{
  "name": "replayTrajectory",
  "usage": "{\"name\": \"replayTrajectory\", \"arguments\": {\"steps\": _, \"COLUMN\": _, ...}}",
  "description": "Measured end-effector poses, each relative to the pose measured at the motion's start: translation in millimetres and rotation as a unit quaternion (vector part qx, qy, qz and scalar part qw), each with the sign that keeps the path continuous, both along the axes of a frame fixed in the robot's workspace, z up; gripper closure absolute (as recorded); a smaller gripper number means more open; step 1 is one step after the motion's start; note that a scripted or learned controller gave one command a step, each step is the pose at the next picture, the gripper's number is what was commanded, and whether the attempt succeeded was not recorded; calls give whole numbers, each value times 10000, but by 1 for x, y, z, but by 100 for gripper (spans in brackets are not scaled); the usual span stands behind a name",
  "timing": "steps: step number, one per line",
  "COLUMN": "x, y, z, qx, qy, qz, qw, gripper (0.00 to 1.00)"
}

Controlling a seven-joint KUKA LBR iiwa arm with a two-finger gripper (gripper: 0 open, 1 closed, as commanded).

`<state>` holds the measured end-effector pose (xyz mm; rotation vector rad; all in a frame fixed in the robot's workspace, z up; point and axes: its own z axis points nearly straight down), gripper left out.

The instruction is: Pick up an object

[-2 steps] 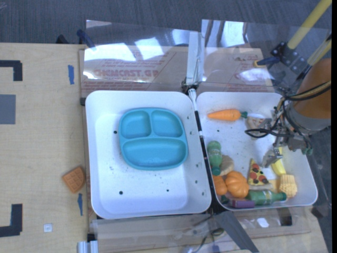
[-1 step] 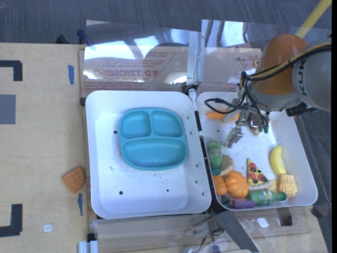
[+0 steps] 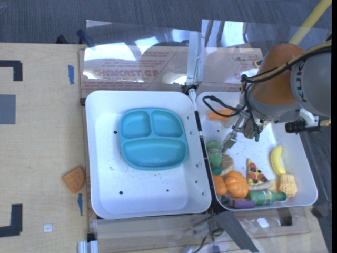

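The right bin (image 3: 308,165) holds several toy foods: a green piece (image 3: 214,151), a tan piece (image 3: 226,165), an orange round fruit (image 3: 236,184), a pizza slice (image 3: 255,174), a yellow banana (image 3: 277,160), a corn cob (image 3: 287,184), a green bottle shape (image 3: 266,196) and an orange piece (image 3: 220,115) near the back wall. My gripper (image 3: 239,137) hangs over the middle of this bin, just up and right of the green piece. It is open with nothing between its fingers (image 3: 230,140). The arm's orange band (image 3: 276,80) hides part of the bin's back.
The left bin (image 3: 100,157) carries a blue divided plate (image 3: 153,138). A small brown waffle-like piece (image 3: 74,179) lies on the bench left of the bins. Clear plastic sheeting (image 3: 158,62) stands behind both bins. A black cable (image 3: 213,109) loops inside the right bin's back.
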<state>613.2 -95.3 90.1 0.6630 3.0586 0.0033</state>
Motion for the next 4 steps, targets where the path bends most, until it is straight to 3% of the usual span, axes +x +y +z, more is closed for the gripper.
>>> {"name": "replayTrajectory", "arguments": {"steps": 1, "x": -78, "y": -13, "z": 0, "qx": -5, "qy": -9, "qz": -224, "qw": 9997, "gripper": 0}}
{"name": "replayTrajectory", "arguments": {"steps": 2, "x": -9, "y": -14, "z": 20, "qx": 8, "qy": 23, "qz": -1151, "qw": 9934, "gripper": 0}}
{"name": "replayTrajectory", "arguments": {"steps": 3, "x": -125, "y": -7, "z": 1, "qx": 4, "qy": -38, "qz": -1907, "qw": 9816, "gripper": 0}}
{"name": "replayTrajectory", "arguments": {"steps": 4, "x": -36, "y": -4, "z": 0, "qx": 37, "qy": -2, "qz": -3809, "qw": 9246, "gripper": 0}}
